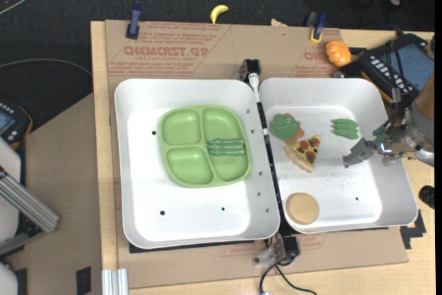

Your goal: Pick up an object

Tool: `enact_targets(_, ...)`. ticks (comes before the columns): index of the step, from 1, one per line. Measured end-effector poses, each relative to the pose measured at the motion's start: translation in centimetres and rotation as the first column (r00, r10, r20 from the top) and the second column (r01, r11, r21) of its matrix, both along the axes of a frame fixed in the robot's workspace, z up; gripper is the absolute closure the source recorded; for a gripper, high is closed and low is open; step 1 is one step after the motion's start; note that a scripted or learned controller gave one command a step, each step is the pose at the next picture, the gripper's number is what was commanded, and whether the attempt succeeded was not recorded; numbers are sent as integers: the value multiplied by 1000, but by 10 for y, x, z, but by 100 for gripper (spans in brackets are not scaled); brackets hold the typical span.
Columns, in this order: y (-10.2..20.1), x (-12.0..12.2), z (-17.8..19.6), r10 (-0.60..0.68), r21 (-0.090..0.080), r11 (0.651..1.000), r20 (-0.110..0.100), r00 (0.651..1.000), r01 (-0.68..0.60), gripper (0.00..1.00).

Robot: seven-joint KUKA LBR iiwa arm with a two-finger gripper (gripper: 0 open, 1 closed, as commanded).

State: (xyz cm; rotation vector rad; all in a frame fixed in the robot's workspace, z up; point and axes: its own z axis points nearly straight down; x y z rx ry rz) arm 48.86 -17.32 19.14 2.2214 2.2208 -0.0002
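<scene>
hand [366,146] open, nothing between fingers

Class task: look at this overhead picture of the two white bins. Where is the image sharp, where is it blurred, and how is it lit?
Camera view: soft, even light, faint shadows; the green divided plastic plate and triangular toy pizza slice are fairly sharp; the gripper at the right white bin looks slightly blurred.

Red print runs across the brown board [207,45] beyond the bins, up and to the left of the gripper [373,146]: "CHEMCAST G.P", a smaller line above it too blurred to read. A fainter repeat sits nearer the gripper, illegible.
</scene>
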Motion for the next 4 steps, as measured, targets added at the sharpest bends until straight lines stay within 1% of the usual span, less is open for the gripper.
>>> enact_targets(1,-38,-11,-111,-3,2,1000,-3,1000,3,0)
enact_targets(2,57,15,-107,10,4,1000,0,1000,-10,0)
enact_targets(3,50,14,-97,-1,0,1000,1,1000,1,100)
enact_targets(4,122,-9,-2,8,2,1000,8,1000,-8,100)
